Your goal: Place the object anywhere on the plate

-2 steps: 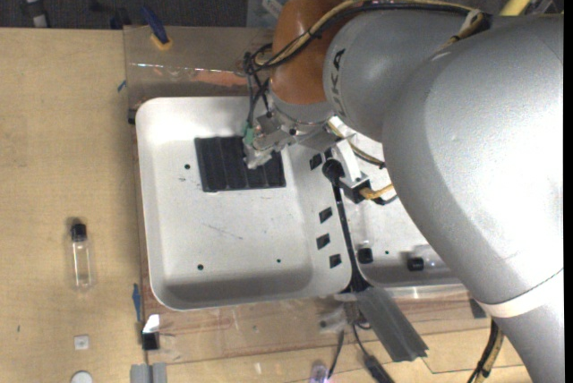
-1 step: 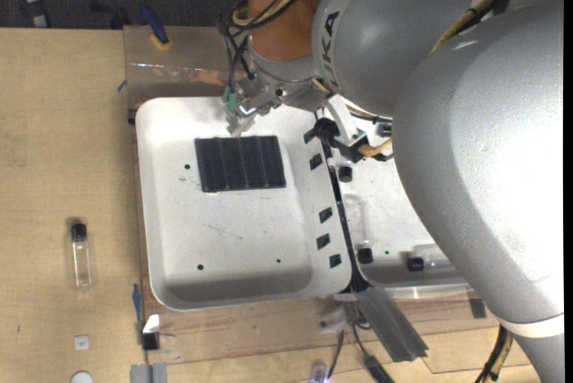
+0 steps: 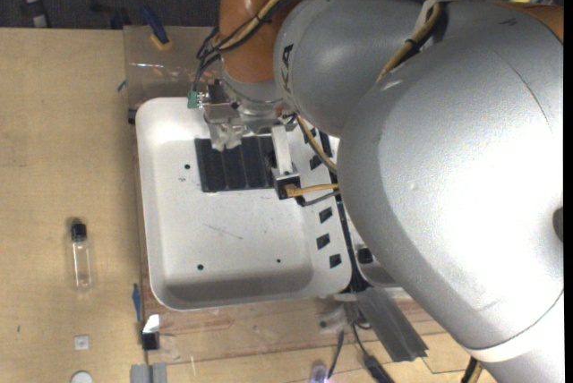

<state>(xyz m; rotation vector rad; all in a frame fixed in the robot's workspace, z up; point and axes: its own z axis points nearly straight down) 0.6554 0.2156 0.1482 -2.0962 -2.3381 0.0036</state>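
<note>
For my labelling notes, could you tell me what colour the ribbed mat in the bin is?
Black: the ribbed mat lies in the white bin, clearest in the camera view.

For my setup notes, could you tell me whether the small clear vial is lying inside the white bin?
No, the vial lies on the wooden bench, left of the white bin.
</note>
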